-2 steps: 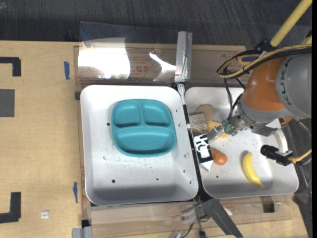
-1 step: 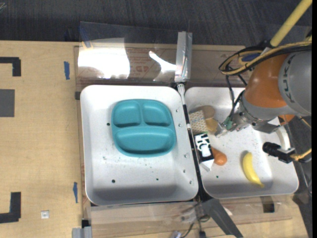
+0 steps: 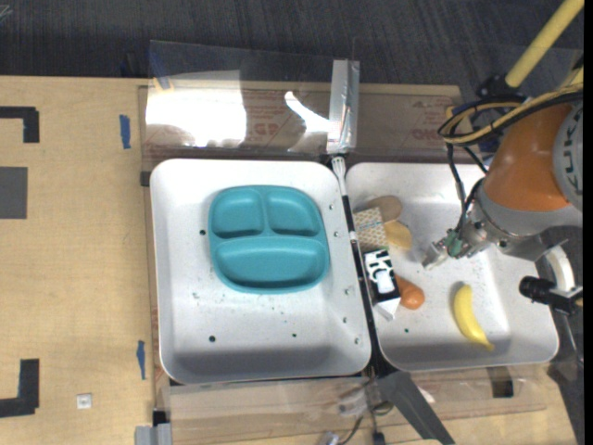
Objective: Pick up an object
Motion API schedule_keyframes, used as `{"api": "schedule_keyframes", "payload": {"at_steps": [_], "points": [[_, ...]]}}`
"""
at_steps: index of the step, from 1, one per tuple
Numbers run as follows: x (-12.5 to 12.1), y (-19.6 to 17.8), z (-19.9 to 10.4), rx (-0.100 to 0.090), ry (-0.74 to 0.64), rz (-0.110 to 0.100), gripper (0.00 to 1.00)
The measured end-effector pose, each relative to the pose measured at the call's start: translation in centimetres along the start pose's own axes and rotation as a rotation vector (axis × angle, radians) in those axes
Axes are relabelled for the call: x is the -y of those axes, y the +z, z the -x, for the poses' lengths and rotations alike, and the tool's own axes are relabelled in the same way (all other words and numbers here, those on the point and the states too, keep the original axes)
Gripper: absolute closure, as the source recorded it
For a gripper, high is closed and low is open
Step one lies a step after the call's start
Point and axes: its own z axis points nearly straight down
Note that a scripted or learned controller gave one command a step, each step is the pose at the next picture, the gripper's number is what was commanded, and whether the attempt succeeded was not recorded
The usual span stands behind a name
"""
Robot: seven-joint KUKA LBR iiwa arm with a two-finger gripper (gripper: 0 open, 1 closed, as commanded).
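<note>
Reaches in with the gripper (image 3: 443, 248) angled down toward the floor of the right bin (image 3: 435, 341), up and a little to the left of the banana (image 3: 471, 316). Cannot tell how wide it stands: too small and too blurred at the tip. Shows nothing held, and looks apart from every object, though contact with the bin floor cannot be ruled out.

Probably sits here because of the open patch of floor up-left of the banana, a clear lane down between the loose fruit and the crowded pile.

Farther left of the banana, finds an orange piece (image 3: 410, 296), near but apart. Beyond it, a black-and-white box (image 3: 381, 274) leaning against the divider. Up-left of the banana, a pale yellow item (image 3: 398, 236), a checked pad (image 3: 369, 222) and a tan lump (image 3: 382, 208), bunched together against that wall and so awkward to grasp.

Leaves the banana lying alone and flat, the likeliest pick in my judgement.

Well to the left of the banana, past the divider, keeps a teal divided plate (image 3: 269, 237) in the left bin (image 3: 171, 248).
</note>
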Motion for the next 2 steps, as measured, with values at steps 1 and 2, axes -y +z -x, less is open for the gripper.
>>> {"api": "schedule_keyframes", "payload": {"at_steps": [1, 2], "points": [[0.0, 0.1, -0.1, -0.001, -0.001, 0.0, 0.0], [-5.3, 2.7, -1.0, 0.005, -0.067, 0.006, 0.0]]}}
